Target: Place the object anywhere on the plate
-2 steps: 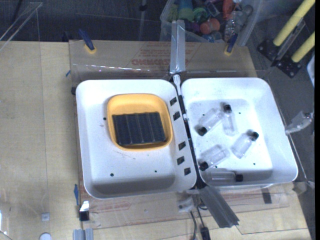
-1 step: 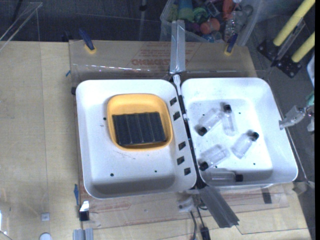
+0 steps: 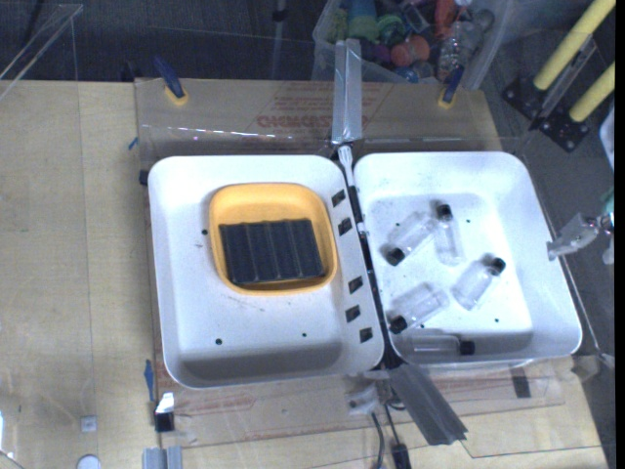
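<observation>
Though seemingly beside right bin (image 3: pixel 518 169), claw (image 3: pixel 578 237) apart from nearest bottle (image 3: pixel 477 282), opening indiscernible.

Wooden tabletop (image 3: pixel 68 262) bearing two shallow white bins side by side: left bin (image 3: pixel 186 350) and right bin (image 3: pixel 547 320), rims touching.

We see two white bins (image 3: pixel 186 345) of smooth, faintly glossy plastic resting on a counter (image 3: pixel 68 262) of pale, matt wood-look board. In the left bin the yellow plate (image 3: pixel 227 201) looks like smooth plastic with a soft sheen, and the dark ribbed block (image 3: pixel 271 250) on it appears matt. In the right bin lie small bottles (image 3: pixel 410 234) of clear, shiny plastic or glass with black caps. A strip (image 3: pixel 346 91) of dull metal stands behind the bins.
</observation>
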